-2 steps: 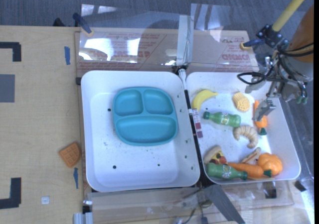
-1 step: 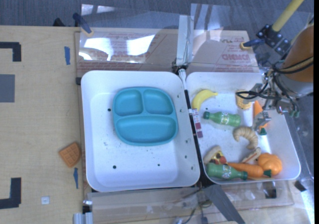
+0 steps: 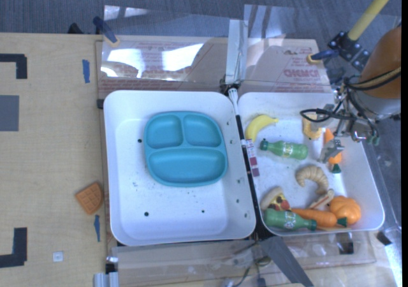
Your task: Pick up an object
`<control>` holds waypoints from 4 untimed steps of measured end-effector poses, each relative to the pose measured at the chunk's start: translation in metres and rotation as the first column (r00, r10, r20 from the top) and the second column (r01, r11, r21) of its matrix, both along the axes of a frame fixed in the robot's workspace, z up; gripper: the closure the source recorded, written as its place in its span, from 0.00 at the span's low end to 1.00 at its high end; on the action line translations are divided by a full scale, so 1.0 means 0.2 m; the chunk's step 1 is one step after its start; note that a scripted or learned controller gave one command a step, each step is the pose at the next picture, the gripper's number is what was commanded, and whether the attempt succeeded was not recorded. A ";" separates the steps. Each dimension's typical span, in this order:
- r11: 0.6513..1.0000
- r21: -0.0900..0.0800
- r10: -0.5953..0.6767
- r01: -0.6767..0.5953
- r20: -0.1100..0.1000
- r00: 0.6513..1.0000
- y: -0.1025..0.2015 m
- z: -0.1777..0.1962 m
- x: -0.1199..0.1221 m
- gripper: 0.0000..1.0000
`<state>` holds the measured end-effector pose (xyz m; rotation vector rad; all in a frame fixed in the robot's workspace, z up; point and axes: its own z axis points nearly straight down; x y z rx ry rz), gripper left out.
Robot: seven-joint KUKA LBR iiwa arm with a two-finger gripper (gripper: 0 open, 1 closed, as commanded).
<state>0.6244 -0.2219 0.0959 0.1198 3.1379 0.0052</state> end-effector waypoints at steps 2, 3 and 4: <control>0.991 0.003 -0.132 0.132 0.010 0.991 0.01 0.00 -0.04 0.00; 0.978 0.004 -0.207 0.207 0.014 0.978 0.02 0.00 -0.05 0.00; 0.973 0.005 -0.231 0.231 0.009 0.973 0.02 0.00 -0.05 0.00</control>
